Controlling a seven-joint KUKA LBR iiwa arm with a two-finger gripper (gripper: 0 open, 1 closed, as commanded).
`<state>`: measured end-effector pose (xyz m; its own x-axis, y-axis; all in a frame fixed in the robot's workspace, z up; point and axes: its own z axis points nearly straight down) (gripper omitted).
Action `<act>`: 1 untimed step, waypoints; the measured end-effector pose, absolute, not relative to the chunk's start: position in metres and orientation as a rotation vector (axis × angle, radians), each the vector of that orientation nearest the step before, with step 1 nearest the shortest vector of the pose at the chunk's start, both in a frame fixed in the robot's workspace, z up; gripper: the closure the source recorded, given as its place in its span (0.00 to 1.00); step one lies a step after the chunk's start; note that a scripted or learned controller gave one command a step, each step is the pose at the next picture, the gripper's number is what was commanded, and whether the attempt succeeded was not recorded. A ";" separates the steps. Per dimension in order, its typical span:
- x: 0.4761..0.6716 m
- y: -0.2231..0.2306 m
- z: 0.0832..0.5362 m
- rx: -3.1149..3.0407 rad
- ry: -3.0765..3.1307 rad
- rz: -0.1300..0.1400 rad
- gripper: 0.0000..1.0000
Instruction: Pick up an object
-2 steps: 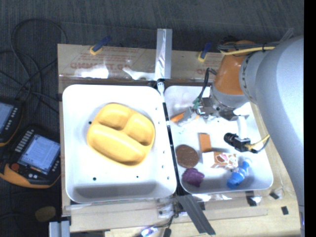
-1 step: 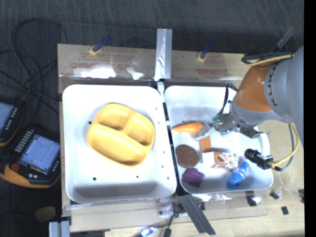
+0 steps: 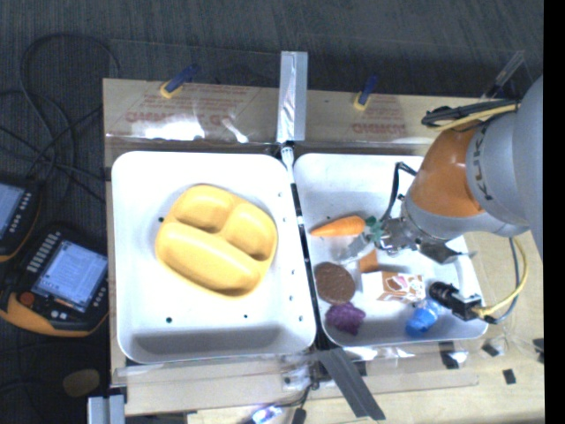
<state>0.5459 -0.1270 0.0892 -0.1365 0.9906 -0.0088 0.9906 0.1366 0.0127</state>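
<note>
The gripper (image 3: 381,237) is hard to read: its dark fingers sit low in the right bin (image 3: 353,177), mostly masked by the wrist and the orange band of the arm (image 3: 468,188), so I cannot tell whether they are apart or together, nor whether anything is between them. The tool's tip lies just beside the green leafy end of the toy carrot (image 3: 339,227), which rests near the bin's left wall, pointing toward that wall. A small orange piece (image 3: 369,260) sits right below the tip, partly covered by it; what it is cannot be made out.

Toward the right bin's near edge lie a brown round disc (image 3: 335,282), a purple grape bunch (image 3: 345,317) in the near left corner, a small printed card (image 3: 402,284) and a blue object (image 3: 422,321) near the near right corner, its shape unclear. A black fitting with a yellow cable (image 3: 512,300) overhangs the right rim and hides part of it.

The left bin (image 3: 132,184) holds a large yellow bread-like toy (image 3: 215,238) around its middle. A handheld controller (image 3: 57,276) is cut off at the view's left edge.
</note>
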 end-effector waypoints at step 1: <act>0.547 -0.126 0.097 2.056 2.362 0.010 1.00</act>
<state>0.5470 -0.1255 0.0966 -0.1378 0.9904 -0.0039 0.9904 0.1379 0.0119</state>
